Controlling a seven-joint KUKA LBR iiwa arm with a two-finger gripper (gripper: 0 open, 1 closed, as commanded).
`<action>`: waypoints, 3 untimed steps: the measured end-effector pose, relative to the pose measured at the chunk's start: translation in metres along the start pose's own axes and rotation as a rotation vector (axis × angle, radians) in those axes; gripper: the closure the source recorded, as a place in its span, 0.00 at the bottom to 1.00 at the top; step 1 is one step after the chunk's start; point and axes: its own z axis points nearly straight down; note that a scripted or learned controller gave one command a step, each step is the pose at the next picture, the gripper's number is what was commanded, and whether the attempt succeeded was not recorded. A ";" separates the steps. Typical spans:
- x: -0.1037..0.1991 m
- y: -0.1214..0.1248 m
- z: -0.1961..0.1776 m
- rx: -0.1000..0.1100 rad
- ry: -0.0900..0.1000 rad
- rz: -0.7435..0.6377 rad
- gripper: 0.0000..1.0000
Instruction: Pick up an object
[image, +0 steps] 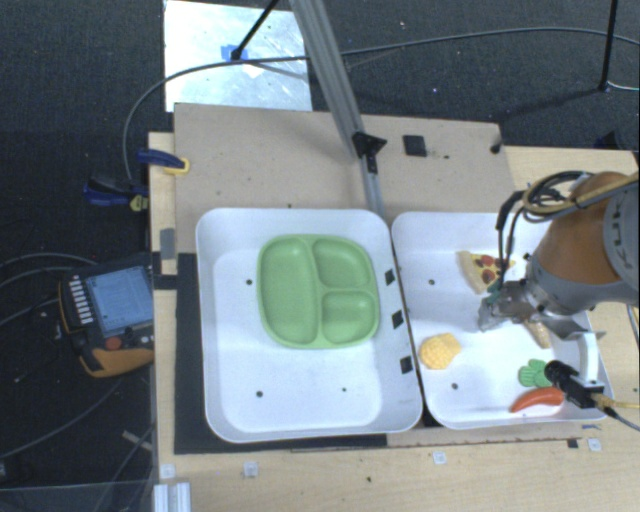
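The right bin (440, 245) holds several toy foods. A pizza slice (477, 267) lies near its far side, and a yellow lumpy piece (440, 351) sits near the left wall. In the front right corner are a green piece (534, 374) and, beside it, a red-orange piece (537, 400). My gripper (492, 314) is low over the middle of this bin, just in front of the pizza slice and to the right of the yellow piece. I see nothing held in it. The arm's body hides part of the bin's right side.
The left bin (230, 350) carries a green divided plate (318, 290). A grey pole (340, 90) slants in from the top to the bins' shared far edge. Cables and a handheld pendant (108, 315) lie off the bench at the left.
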 end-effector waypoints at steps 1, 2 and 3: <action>0.002 0.004 -0.044 0.007 -0.002 -0.003 1.00; 0.002 0.007 -0.098 0.005 -0.002 -0.003 1.00; 0.052 0.008 -0.103 0.009 0.001 -0.008 1.00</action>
